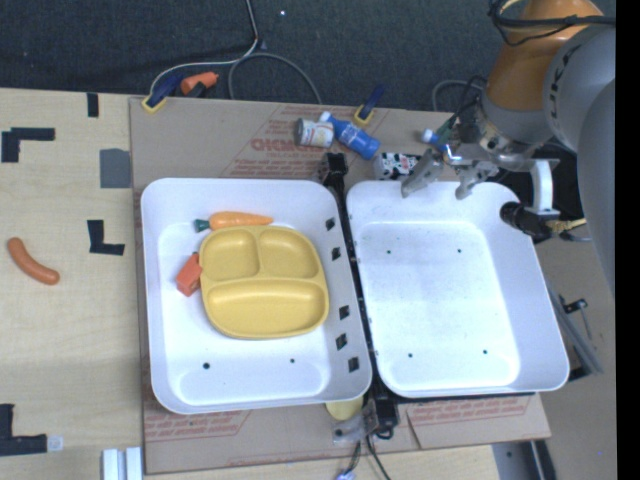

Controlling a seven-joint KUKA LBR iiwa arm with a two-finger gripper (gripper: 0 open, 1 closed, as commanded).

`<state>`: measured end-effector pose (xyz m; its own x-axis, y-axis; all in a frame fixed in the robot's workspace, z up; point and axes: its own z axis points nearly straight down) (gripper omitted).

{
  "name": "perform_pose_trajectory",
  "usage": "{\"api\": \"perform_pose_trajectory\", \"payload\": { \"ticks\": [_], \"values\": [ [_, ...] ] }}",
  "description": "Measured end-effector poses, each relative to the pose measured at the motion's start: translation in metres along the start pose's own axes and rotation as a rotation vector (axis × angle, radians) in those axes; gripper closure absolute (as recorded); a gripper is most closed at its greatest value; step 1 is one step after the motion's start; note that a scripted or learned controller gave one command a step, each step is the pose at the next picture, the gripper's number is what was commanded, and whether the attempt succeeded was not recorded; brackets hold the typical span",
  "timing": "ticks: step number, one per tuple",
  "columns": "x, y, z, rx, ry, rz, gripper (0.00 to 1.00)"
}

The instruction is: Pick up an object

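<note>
Counter (70, 368) of pale wood spreads across the view, with a brown cardboard sheet (230, 133) laid on it under two shallow white plastic bins. The grey arm with its orange band (535, 53) reaches in from the right and hangs over the far edge of the right bin (450, 308). The left bin (175, 368) carries a yellow plastic plate with three compartments (265, 280), lying flat near its middle. The two-finger gripper (447, 180) hovers above the right bin's far rim; its jaws stand apart, fairly wide, with nothing between them. An orange toy carrot with a green top (238, 220) lies just beyond the plate's far edge, touching or nearly touching it. A small orange-red block (189, 274) sits tight against the plate's left side. A reddish toy sausage (33, 261) lies on the bare counter, well apart from both bins. A blue and white tube-like thing (342, 134) rests on the cardboard beyond the bins.
</note>
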<state>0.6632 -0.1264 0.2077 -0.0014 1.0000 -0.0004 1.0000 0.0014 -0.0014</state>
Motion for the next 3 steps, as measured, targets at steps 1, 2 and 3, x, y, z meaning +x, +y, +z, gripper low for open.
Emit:
{"api": "perform_pose_trajectory", "payload": {
  "ticks": [1,2,3],
  "values": [
    [0.03,-0.052,0.129,0.001,-0.001,0.0,0.0],
    [0.025,-0.011,0.105,-0.004,0.0,0.0,0.0],
    [0.007,0.006,0.123,-0.001,0.002,0.0,0.0]
  ]
}}
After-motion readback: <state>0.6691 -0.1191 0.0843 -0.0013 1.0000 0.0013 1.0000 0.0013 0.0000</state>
